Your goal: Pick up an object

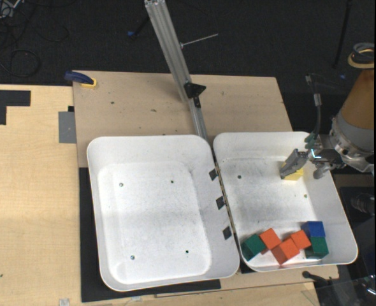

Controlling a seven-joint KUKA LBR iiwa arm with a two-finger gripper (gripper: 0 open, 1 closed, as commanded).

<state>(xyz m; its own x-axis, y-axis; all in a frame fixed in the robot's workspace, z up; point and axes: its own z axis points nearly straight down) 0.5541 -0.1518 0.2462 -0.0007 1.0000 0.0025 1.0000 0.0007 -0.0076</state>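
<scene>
Right now the arm (357,116) reaches in over the right bin (258,155), and its hand (306,164) sits low near that bin's right wall, toward the far end. One grey finger (292,163) slants down onto a small yellow block (294,175); the other finger (320,167) stands off to its right, so the hand looks spread, not clenched, with the block at the left finger's tip rather than clearly between the two. I can't say it is gripped.

The yellow block lies on the bin floor, only its lower edge showing, too covered to read its long axis.

Room to move: the middle and far-left floor of the right bin are bare white. Along the near edge a cluster is packed tight: a green block (253,245), an orange block (270,238), a second orange block (290,247), a blue block (315,229) and a dark green block (318,248) by the near-right corner. The left bin (150,209) offers wide floor. A metal rail (174,56) slants across the counter (28,171) toward the gap between the bins.
</scene>
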